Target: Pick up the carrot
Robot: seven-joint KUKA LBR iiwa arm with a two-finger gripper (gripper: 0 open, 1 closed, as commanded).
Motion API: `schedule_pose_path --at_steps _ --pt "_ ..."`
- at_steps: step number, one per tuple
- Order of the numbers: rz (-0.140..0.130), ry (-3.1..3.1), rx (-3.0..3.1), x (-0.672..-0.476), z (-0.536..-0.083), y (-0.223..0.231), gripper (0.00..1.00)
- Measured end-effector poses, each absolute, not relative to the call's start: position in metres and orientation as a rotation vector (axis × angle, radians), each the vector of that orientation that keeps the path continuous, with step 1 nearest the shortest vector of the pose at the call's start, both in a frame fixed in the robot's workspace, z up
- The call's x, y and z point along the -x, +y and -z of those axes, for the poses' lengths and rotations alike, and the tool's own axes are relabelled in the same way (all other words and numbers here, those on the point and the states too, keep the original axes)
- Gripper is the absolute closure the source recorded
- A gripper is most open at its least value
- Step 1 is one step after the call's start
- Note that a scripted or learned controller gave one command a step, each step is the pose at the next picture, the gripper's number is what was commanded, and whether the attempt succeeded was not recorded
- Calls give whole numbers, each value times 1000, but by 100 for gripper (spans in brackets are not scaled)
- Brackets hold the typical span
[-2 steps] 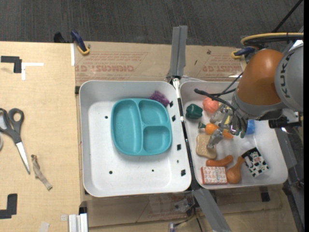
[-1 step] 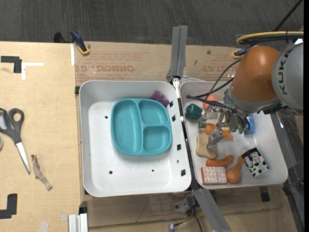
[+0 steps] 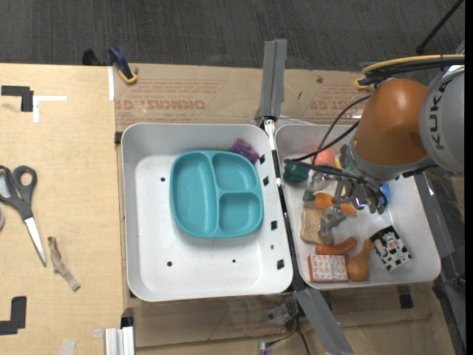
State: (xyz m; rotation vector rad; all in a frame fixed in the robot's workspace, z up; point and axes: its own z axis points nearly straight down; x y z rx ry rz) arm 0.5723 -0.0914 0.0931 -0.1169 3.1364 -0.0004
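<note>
The right bin (image 3: 423, 220) is crowded: the gripper (image 3: 334, 220) hangs low among a slice of bread (image 3: 312, 226), a sausage (image 3: 335, 247), a red packet (image 3: 327, 268), an orange vegetable (image 3: 361, 261) and a black-and-white carton (image 3: 389, 248), all lying near or touching one another, with bare floor chiefly at its right side. In the left bin (image 3: 140, 220) the teal divided plate (image 3: 217, 194) takes the middle, leaving open floor along the left and front walls

Grey arm (image 3: 403, 124) reaching from right, wrist angled down
</note>
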Motion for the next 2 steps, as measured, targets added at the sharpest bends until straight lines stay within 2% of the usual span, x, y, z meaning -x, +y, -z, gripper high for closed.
schedule_pose_path --at_steps 1,2 --pt "1 3132 117 -574 -103 -91 100" --pt "0 3124 299 -510 -194 -71 100"
